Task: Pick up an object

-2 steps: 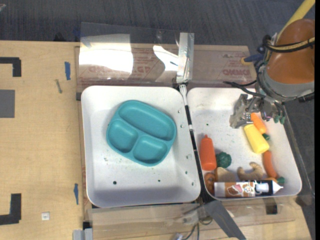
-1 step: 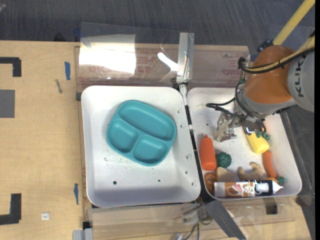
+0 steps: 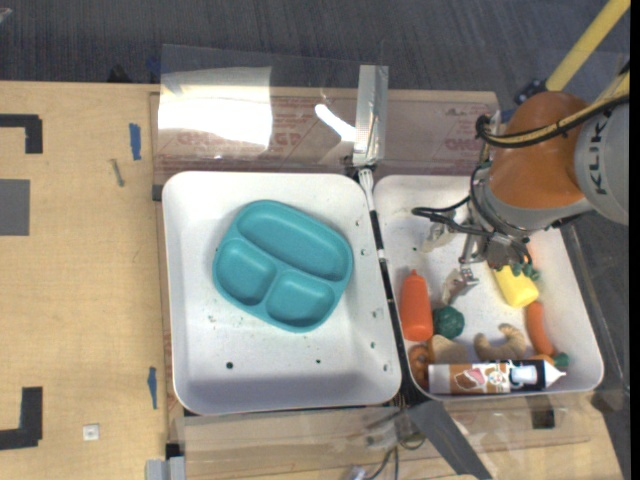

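From above, the gripper (image 3: 468, 273) hangs low in the right bin (image 3: 590, 368), apparently spread and pinching nothing, though glare blurs it. The orange carrot (image 3: 416, 306) and green ball (image 3: 449, 321) lie just beside it. Crowded toys could deflect a finger, so the grasp slips.

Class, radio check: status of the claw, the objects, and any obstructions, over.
Claw low in right bin, grip unclear. Orange carrot, green ball, yellow piece crowded close. Teal tray alone in left bin.
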Motion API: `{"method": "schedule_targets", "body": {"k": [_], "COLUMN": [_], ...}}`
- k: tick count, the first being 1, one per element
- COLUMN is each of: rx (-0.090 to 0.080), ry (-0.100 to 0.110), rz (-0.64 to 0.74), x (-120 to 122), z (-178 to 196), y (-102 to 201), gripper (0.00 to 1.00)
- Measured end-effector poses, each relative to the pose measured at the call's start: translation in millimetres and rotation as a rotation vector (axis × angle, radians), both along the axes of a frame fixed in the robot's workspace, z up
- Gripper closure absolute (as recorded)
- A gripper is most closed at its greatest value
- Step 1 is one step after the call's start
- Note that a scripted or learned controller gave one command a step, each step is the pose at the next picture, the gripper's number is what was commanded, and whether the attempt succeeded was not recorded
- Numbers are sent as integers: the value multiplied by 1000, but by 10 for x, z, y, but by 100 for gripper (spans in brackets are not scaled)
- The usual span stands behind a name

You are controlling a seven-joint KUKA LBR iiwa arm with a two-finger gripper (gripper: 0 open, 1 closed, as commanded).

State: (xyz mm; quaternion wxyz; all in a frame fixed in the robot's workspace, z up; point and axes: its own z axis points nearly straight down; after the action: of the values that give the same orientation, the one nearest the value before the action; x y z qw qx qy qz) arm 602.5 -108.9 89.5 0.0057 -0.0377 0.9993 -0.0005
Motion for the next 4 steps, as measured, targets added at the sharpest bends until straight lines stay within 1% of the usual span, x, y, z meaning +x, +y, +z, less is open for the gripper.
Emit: {"method": "schedule_targets", "body": {"k": [1,2,3,4], "rx": [-2,-1,-2,-1], "ry": [-5,0,-14,-11], "rz": [93,102,101,100], "x": [679,477,513,507], "z": [690,-4,138,124], "y": [-301,-728,-718,-716], "gripper": [0,0,100,0]}}
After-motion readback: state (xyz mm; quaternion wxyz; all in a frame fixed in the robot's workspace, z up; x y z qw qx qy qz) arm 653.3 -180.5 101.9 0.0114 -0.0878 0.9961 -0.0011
